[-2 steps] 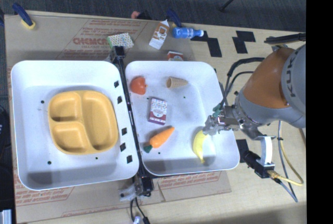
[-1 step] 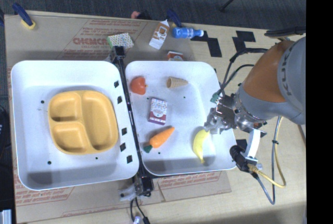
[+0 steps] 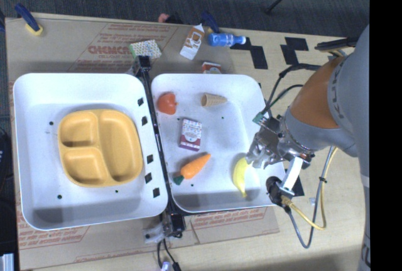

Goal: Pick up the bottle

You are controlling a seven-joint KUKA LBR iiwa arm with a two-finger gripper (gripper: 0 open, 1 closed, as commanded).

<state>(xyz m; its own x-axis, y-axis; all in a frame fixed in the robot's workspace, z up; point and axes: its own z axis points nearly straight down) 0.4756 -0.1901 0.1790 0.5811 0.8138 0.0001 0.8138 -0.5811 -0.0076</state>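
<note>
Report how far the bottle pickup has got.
Done: nothing visible; the blue bottle lies on its side on the bench, beyond the far rim of the right bin. In hand: the gripper sits over the right bin's right edge, above the banana, far from the bottle. Left: reach the bottle, grasp it and lift.

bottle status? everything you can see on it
The bottle is small, blue and looks like plastic, with a paler cap end pointing toward the view's right. It lies on its side on the cardboard outside the bins, beyond the far rim of the right bin, near a small carton. Nothing visibly grips it; the gripper is over the right bin's near right side, well away from it.
</note>
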